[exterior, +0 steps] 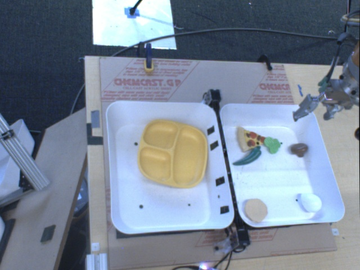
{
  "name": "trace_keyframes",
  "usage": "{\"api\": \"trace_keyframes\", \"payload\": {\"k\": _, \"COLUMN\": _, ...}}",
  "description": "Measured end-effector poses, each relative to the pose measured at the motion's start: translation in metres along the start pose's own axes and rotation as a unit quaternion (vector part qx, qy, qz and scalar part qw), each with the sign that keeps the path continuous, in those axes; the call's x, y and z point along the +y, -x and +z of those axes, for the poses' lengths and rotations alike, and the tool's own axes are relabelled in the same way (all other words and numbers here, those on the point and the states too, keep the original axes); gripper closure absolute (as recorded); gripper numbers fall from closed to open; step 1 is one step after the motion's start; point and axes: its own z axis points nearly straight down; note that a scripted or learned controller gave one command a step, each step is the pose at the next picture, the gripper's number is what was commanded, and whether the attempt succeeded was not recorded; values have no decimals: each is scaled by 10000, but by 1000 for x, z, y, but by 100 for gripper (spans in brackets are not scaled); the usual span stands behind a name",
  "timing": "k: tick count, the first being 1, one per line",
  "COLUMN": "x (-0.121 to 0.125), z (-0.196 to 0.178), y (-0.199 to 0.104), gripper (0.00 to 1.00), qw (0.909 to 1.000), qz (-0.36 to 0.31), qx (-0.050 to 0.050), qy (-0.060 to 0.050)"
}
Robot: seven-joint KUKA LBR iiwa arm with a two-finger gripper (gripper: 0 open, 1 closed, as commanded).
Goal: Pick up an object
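The right bin (323,151) holds a pizza slice (246,138), a dark green pepper (248,157), a light green piece (273,145), a small brown lump (299,149), a white egg (309,202) and a round tan cookie (256,210). My gripper (315,110) hangs over the bin's far right corner, above and slightly right of the brown lump. Its fingers (301,110) are spread open with nothing between them.
A yellow divided plate (172,152) lies in the left bin (121,151). A black clipped divider (220,156) separates the two bins. A cable runs across the cardboard behind the bins, and a white sheet (132,16) lies on the dark floor beyond.
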Motion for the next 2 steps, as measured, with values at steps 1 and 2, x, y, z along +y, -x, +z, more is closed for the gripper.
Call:
{"api": "trace_keyframes", "payload": {"k": 1, "x": 2, "z": -7, "y": -1, "gripper": 0, "qw": 10000, "qz": -15, "qx": -13, "qy": 56}}
{"api": "trace_keyframes", "payload": {"k": 2, "x": 2, "z": 54, "y": 5, "gripper": 0, "qw": 10000, "qz": -4, "qx": -8, "qy": 36}}
